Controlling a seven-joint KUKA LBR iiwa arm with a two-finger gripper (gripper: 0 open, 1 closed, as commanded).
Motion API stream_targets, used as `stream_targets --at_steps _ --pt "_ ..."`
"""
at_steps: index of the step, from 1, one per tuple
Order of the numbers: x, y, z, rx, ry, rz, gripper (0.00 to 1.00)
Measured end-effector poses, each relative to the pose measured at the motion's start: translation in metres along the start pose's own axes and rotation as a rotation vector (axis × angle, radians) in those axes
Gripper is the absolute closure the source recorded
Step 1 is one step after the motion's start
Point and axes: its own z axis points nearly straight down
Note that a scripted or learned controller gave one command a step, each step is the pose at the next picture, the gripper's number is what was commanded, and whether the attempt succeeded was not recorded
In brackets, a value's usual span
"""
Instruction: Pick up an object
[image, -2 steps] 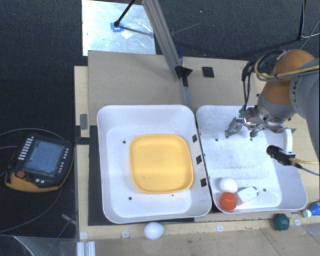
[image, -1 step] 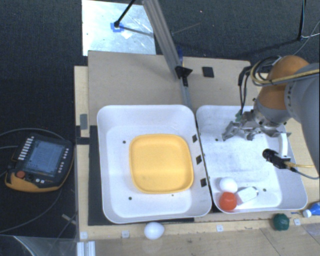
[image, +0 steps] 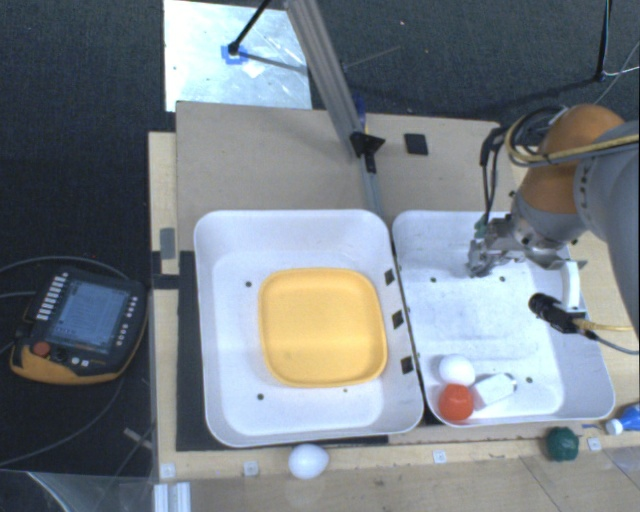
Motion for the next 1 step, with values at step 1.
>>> stream_targets --at_steps 1 --pt "-0.0023 0.0106 -0.0565 -0.003 0.000 0.000 1.00"
